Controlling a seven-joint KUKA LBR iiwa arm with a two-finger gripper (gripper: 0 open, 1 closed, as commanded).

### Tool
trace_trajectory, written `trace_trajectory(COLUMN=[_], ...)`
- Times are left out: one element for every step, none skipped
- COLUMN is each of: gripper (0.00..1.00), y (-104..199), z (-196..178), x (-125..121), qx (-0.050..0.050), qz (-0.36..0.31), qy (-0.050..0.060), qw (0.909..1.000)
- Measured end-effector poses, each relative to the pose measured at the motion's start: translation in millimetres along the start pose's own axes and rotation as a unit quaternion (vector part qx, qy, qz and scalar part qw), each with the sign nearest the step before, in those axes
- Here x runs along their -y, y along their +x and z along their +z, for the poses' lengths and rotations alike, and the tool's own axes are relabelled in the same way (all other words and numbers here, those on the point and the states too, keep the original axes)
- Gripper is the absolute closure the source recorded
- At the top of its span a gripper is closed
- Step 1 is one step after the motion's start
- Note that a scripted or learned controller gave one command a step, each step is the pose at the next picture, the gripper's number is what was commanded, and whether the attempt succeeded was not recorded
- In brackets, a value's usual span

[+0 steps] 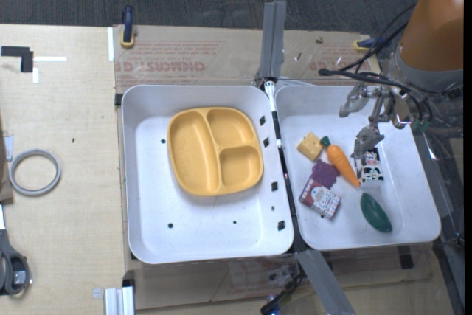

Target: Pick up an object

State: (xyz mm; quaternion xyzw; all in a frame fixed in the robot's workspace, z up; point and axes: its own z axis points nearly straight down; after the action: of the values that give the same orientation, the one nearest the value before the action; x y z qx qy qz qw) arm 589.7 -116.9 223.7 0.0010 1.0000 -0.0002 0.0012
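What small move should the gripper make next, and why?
Probably a short descent. The gripper hangs in the right bin, just above a small black-and-white object beside the carrot, and no thing shows between its fingers. Lowering onto that object seems the nearest try.

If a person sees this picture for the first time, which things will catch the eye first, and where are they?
The big yellow divided plate in the left bin stands out most. Next comes the cluster of small toys in the right bin: an orange carrot, a cheese wedge, a purple piece and a dark green piece. The end effector hangs over that bin, beside the carrot.
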Motion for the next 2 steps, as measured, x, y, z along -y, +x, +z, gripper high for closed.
trace_trajectory(gripper=[0.0, 1.0], y=[20.8, 19.3], z=[126.4, 115.7], x=[-18.4, -19.3], qx=[0.005, 0.006], qz=[0.216, 0.215], qy=[0.0, 0.0], qw=[0.9764, 0.9767])
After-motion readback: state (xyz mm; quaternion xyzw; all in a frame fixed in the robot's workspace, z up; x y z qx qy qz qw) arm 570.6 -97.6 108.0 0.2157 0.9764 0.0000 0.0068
